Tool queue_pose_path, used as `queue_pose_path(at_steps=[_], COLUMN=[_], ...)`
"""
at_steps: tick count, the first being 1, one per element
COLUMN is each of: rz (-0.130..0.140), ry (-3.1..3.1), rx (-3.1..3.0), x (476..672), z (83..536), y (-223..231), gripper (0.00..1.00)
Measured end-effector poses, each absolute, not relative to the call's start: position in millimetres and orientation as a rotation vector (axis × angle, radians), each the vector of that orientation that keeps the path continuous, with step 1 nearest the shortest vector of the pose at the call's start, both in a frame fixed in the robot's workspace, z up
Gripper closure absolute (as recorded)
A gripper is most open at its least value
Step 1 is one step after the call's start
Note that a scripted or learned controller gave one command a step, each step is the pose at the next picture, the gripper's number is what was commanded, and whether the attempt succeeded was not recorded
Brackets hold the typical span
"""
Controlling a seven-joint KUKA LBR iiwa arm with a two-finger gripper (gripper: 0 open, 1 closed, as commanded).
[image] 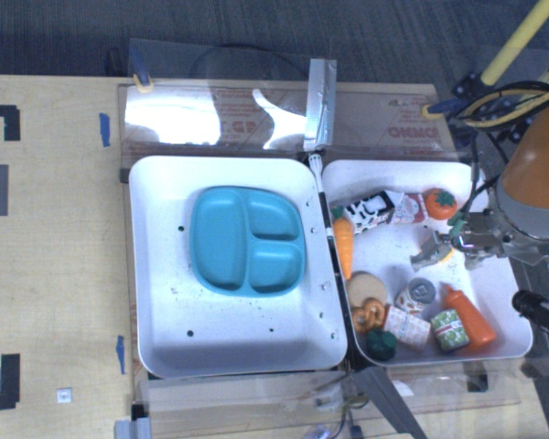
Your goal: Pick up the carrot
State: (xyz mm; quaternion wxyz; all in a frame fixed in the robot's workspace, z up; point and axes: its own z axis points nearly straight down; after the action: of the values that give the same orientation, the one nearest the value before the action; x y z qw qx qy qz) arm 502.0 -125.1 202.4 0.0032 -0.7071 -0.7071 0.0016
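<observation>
Two shallow white bins sit side by side on my pale wooden surface (55,273). The left bin (156,245) holds one blue divided plate (247,240) with three compartments. The right bin (508,337) holds a jumble of toy food. One carrot (344,245) lies lengthwise against that bin's left wall. Right of it come one black-and-white cow-patterned carton (375,210), one tomato (441,203), one pretzel (368,315), one small tin can (421,293) and one orange bottle (471,318). Red lettering on the clear panel behind the bins is too blurred to read. My claw (435,250) hangs over the middle of the right bin, well to the right of the carrot and apart from it. I cannot tell how my claw is set.
</observation>
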Motion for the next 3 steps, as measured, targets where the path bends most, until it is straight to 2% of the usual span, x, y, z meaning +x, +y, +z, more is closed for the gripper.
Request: queue_pose_path(at_steps=[1,2,3], rz=[0.004,-0.001,-0.002], ry=[-2.155,-2.129,-2.124], rx=[-2.286,-2.311,-2.316], x=[508.2,564.8,564.4], z=[211.2,87.5,97.4], y=[-198.2,-185.1,-186.7], gripper=[0.00,0.00,1.00])
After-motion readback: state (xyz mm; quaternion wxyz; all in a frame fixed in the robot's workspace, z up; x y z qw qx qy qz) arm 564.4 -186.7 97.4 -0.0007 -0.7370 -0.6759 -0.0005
